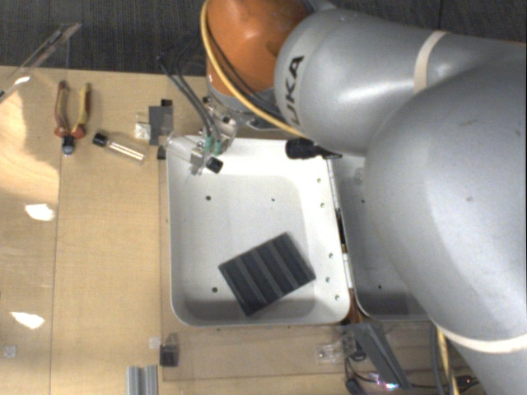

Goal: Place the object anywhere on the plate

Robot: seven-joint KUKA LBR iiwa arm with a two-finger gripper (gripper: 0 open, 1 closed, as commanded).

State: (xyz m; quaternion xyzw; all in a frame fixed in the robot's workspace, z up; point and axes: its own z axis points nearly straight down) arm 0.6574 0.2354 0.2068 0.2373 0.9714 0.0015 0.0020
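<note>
Materials on the bench

Glossy grey arm (428,138) with shiny orange band (247,23); smooth white plastic bin (247,212); matt dark ribbed plate (266,273); pale wood-grain bench (90,245).

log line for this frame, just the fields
arm: over top edge of left bin | gripper: near bin's top-left corner, nothing seen held | object: black ridged block, lower part of left bin floor | pliers: on bench

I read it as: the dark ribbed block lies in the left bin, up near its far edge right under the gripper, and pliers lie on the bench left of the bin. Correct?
One thing is off. The dark ribbed block lies in the left bin near its near edge, well apart from the gripper at the far edge, as the camera view shows. The pliers do lie on the bench to the left.
</note>
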